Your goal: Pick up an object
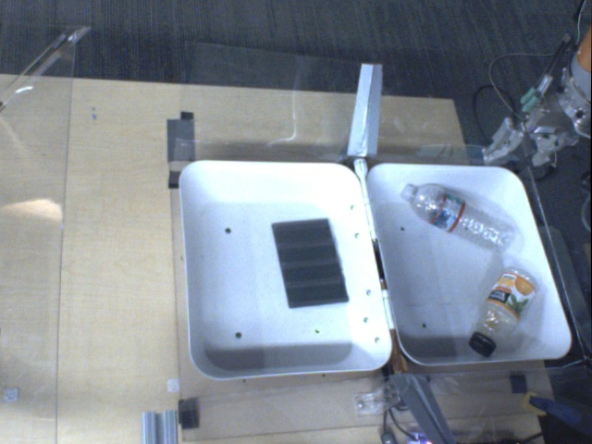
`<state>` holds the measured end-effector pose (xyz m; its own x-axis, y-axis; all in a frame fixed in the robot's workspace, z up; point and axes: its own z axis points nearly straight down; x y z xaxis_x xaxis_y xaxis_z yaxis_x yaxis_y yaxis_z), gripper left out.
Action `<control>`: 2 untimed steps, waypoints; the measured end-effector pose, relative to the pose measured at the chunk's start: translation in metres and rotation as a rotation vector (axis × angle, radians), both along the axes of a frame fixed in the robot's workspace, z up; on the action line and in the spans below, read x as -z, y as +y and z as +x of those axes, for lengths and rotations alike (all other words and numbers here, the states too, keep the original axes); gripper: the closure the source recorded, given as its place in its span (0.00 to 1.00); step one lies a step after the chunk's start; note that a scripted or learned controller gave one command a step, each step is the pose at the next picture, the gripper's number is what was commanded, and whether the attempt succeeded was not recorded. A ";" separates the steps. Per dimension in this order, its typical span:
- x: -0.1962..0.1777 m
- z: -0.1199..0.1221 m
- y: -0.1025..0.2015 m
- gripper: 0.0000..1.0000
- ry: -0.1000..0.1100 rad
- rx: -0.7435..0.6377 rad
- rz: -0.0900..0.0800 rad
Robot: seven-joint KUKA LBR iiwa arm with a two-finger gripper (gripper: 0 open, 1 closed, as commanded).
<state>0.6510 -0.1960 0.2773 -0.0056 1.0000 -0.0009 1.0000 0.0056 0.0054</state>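
Still pre-approach — the gripper [524,139] hangs outside the right bin [536,202], its opening unclear; next it must descend over the clear water bottle [456,215].

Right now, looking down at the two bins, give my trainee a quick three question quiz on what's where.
1. True or false: the dark ridged pad lies in the left bin.
2. How many bottles lie in the right bin?
3. Which bottle has a black cap: A) the clear bottle, or B) the orange-labelled bottle?

Key: 1 true. 2 two. 3 B.
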 end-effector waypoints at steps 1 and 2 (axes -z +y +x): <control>0.056 0.018 0.059 0.00 0.000 -0.099 0.000; 0.189 0.021 0.077 0.00 -0.005 -0.041 -0.001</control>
